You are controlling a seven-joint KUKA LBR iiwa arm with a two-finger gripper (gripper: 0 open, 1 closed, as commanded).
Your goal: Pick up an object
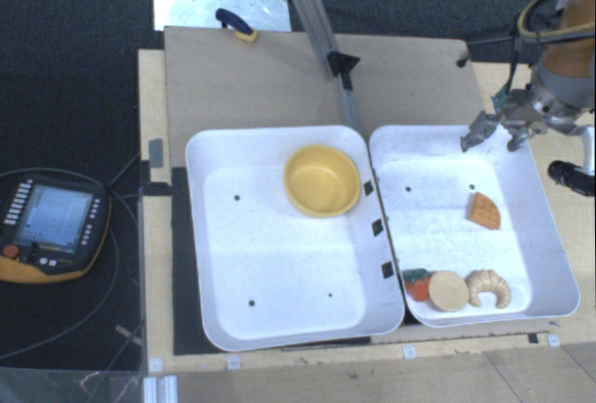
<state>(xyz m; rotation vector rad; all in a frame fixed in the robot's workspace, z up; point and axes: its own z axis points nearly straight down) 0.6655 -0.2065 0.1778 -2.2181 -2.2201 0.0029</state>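
White bins sit side by side: the left bin (223,299) holds a yellow bowl (322,180). The gripper (493,135) hangs over the right bin's (549,271) far edge, fingers spread, holding nothing. A croissant (490,288), long axis left-right, lies near the front right corner beside a round biscuit (448,290).

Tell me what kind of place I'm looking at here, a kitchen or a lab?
Most likely a robotics lab or test cell, not a kitchen. A teach pendant lies on dark carpet beside the bench, two white bins hold toy food such as a croissant, and the gripper hangs open above the right bin.
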